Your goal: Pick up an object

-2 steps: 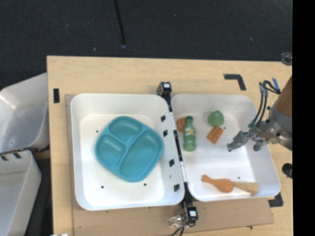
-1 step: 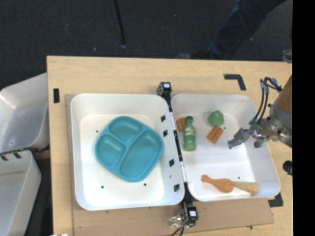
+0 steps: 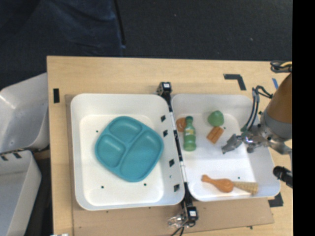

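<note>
The right bin [image 3: 231, 101] holds a green bottle [image 3: 189, 133] with an orange piece [image 3: 181, 124] beside it near the left wall. A green round object [image 3: 215, 117] sits over an orange block [image 3: 214, 134] in the middle. An orange drumstick-shaped toy [image 3: 219, 183] and a tan cone [image 3: 246, 186] lie near the front wall. My gripper [image 3: 235, 144] hangs over the right part of this bin, right of the orange block, with its fingers spread and nothing between them.
The left bin [image 3: 81, 181] holds a teal divided plate [image 3: 129, 148]. Black clips [image 3: 165, 88] sit along the seam between the bins. The arm [image 3: 278, 114] enters from the right over the bin's edge.
</note>
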`<move>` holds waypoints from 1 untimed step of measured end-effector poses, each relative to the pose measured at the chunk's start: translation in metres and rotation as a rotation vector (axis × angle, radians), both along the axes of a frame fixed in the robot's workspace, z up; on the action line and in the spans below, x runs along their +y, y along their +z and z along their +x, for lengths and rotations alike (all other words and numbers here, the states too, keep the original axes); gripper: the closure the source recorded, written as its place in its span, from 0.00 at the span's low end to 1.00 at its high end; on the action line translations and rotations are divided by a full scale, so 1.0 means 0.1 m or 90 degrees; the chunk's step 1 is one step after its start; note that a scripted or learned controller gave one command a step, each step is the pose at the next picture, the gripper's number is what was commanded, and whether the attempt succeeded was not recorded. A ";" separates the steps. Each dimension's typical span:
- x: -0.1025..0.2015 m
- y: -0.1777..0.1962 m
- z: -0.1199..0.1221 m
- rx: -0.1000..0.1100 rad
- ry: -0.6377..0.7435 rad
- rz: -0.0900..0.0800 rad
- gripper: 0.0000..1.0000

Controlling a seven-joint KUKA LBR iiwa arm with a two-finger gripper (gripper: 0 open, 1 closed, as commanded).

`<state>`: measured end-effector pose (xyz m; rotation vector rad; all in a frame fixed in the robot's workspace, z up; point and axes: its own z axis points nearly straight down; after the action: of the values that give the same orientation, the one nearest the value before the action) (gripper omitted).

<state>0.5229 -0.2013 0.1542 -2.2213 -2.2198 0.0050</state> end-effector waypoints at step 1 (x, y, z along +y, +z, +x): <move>-0.01 -0.53 -0.01 0.001 -0.001 0.000 0.00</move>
<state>0.5218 -0.2024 0.1012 -2.2219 -2.2177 0.0056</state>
